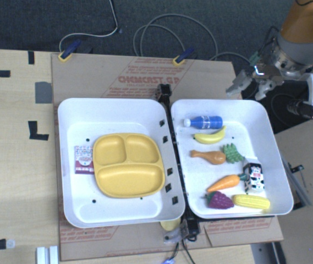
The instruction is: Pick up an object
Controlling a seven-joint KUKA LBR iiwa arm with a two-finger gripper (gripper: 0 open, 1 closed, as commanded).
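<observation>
Gripper (251,84) hovers beyond right bin (272,126), fingers apart, above bottle (204,122).

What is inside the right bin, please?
In the right bin: bottle, banana, drumstick, green vegetable, carrot, cow, grapes, corn. Whatever lies beneath them is covered.

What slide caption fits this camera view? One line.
End effector hovers beyond the right bin of toy food; yellow divided plate in the left bin.

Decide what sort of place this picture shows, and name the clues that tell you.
Probably a robotics lab test bench: a robot arm's gripper poised over two white bins, toy food like a plastic carrot, and loose cables behind.
</observation>
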